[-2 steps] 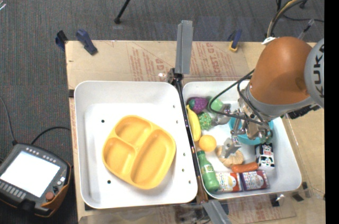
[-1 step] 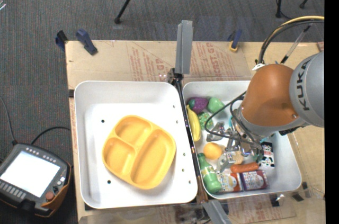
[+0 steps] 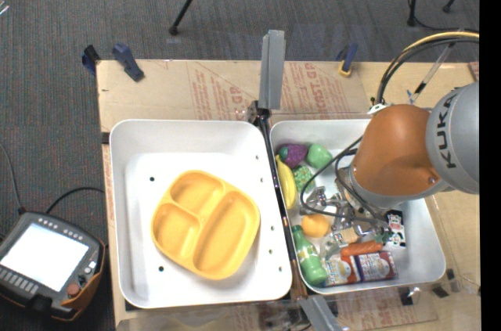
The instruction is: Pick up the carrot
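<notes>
Yellow plastic makes up the divided tray, which sits in the left bin, well to the left of the gripper and not part of this job. In the right bin, the gripper hangs low among the toy food, with a banana and an orange ball just to its left. The carrot lies just below it on the bin floor, beside a flat packet, seemingly not lifted. Whether the jaws are open or closed I cannot tell. I judge the reach nearly made, while grasp and lift remain.
</notes>
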Controlling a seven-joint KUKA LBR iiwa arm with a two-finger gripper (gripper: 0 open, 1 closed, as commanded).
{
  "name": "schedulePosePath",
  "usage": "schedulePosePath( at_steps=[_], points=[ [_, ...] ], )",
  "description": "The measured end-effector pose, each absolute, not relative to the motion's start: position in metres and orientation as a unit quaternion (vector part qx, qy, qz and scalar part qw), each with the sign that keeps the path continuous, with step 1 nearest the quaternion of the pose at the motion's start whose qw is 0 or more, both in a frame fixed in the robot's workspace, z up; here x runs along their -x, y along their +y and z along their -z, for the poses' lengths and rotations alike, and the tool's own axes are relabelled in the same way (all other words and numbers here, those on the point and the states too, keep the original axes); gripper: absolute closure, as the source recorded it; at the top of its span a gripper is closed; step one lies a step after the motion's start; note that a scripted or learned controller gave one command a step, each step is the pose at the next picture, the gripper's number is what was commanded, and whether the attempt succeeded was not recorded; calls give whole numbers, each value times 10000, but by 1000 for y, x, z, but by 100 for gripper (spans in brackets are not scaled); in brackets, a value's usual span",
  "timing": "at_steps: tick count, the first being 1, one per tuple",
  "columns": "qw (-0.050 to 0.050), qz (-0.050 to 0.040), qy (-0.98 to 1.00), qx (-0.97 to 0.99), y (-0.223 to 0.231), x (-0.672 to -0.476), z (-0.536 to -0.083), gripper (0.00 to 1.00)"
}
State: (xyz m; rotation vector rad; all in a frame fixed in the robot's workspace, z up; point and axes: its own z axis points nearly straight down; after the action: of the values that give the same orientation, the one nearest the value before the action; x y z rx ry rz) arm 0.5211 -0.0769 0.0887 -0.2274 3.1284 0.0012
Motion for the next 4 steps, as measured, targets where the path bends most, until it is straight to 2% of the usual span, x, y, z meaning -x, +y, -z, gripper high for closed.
schedulePosePath(
  at_steps=[1,2,3,4],
  points=[
    [12,-10,9972,747,-75,-521,-97,100],
    [21,-8,10000,-61,-17,-512,-189,100],
    [52,13,9965,837,-85,-481,-326,100],
    [24,14,9854,1704,-210,-502,-406,100]
  ],
)
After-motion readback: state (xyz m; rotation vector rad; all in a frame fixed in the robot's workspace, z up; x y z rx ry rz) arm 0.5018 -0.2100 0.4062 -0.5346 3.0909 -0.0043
